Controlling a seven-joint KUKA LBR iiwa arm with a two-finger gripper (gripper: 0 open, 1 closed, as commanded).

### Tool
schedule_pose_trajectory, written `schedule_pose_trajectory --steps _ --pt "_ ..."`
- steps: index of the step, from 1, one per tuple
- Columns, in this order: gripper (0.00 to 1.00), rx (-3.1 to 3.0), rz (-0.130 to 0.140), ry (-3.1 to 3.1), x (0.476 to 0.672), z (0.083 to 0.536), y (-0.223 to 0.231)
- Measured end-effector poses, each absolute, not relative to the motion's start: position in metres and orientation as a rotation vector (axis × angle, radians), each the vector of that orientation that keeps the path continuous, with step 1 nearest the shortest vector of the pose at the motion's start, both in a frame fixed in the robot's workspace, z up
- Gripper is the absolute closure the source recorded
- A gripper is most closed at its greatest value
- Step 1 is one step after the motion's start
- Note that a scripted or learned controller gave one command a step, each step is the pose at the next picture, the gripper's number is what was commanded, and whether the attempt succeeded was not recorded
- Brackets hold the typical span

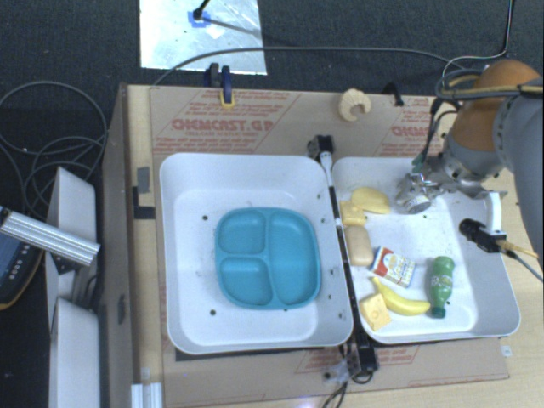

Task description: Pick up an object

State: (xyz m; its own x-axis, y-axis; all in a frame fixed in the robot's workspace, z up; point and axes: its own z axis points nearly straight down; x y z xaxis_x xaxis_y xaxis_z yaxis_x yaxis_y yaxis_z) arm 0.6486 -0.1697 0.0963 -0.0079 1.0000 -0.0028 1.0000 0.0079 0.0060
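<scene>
Fingers (415, 197): not resolving as open or closed from this slant, so cannot tell; nothing showing between them. Hanging under the gripper (414, 195), above and slightly view-right of the red-and-white carton (393, 267), low over the far end of the right bin (503, 311). Reaching in on the grey arm (480, 138) from view-right, wrist tipped down, apparently lining up for a descent.

Noting no object lifted yet; all candidates resting on the bin floor.
- Sitting above and view-left of the carton, just beside the gripper: pale yellow lump (371, 199). Judging this the likeliest pick, being nearest and clear on the side facing the gripper.
- Lying view-left of the carton, crowding the divider wall: tan block (359, 245), with a small yellow piece (351, 215) just above it. Looking awkward to grasp, given the wall alongside.
- Curving below the carton, close under it: banana (401, 303), with a yellow wedge (375, 313) at its view-left end.
- Lying view-right of the carton, near the banana's tip: green bottle (439, 284).
- Sitting well view-left of the carton, alone in the left bin (195, 185): blue divided plate (268, 257). Judging it out of play at this reach.

Expecting trouble from clutter: carton, banana and wedge packing together, inviting a glancing or double contact. Resting on the worktop (255, 121) beyond the bins, well above the carton: beige lump (355, 104).
</scene>
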Motion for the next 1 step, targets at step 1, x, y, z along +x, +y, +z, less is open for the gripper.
schedule_pose_trajectory --steps 1 --pt "1.00 2.212 0.009 2.225 0.6028 0.1996 -0.0821"
